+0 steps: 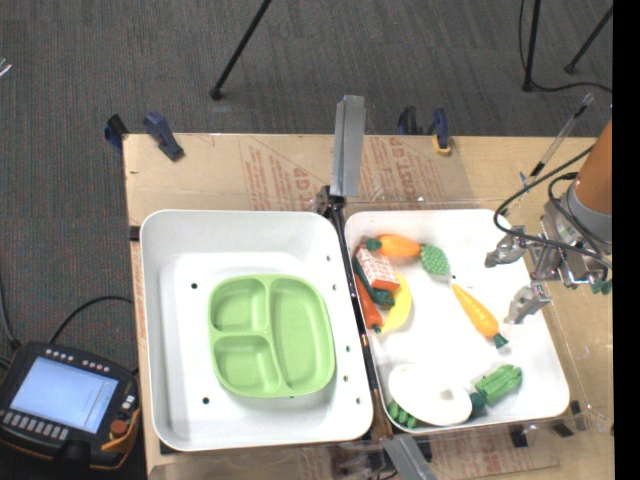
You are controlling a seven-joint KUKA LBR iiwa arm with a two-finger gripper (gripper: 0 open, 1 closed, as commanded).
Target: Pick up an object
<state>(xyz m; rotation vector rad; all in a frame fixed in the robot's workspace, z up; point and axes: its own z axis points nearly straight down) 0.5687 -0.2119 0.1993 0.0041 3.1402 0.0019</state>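
Grey carpet lay all round, tripod legs planted at the back, and the cardboard-topped surface [250, 168] carried two white bins side by side. The left bin [160, 268] held one green divided plate [270, 335], three compartments. The right bin [540, 358] was the busy one: two carrots, one orange carrot [476, 312] lying loose near the middle and a second carrot [397, 247] up by the top left corner, one yellow banana [399, 306], one small red-and-white box [377, 270], a green scrubby piece [434, 260], one white disc [430, 393] and one green ridged toy [497, 382] beside it.

The hand [520, 278] hung over the right bin's right side, fingers spread apart and gripping nothing, just to the right of the loose carrot.

That carrot looked the likeliest target: probably light, hard plastic, smooth and a bit slippery, tapering toward the tip. Best taken across its thicker middle, where the fingers could close square without it squirting out.
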